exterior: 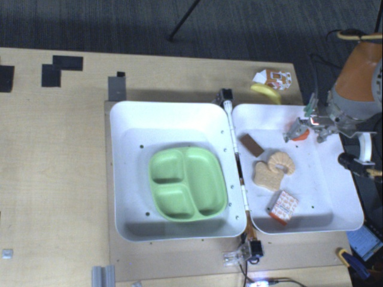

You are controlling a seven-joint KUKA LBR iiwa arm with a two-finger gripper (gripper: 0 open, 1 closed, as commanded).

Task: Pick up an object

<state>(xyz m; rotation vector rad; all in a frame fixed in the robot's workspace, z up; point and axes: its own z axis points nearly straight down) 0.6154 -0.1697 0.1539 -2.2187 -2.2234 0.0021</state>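
Observation:
My gripper [306,135] hangs over the far right part of the right bin [335,184], and its two fingers stand apart, open. A small orange-red object [303,134] shows between and below the fingers; I cannot tell whether they touch it. To the left of the gripper in the same bin lie a brown bar [251,144], a round tan bun [280,162], a pale bread slice [267,177] and a small red-and-white box [283,206].
The left bin [128,160] holds a green divided plate [187,182]. A yellow banana toy [265,91] and a small packet [276,78] lie on the bench behind the right bin. The arm's orange band [359,70] rises at the right edge.

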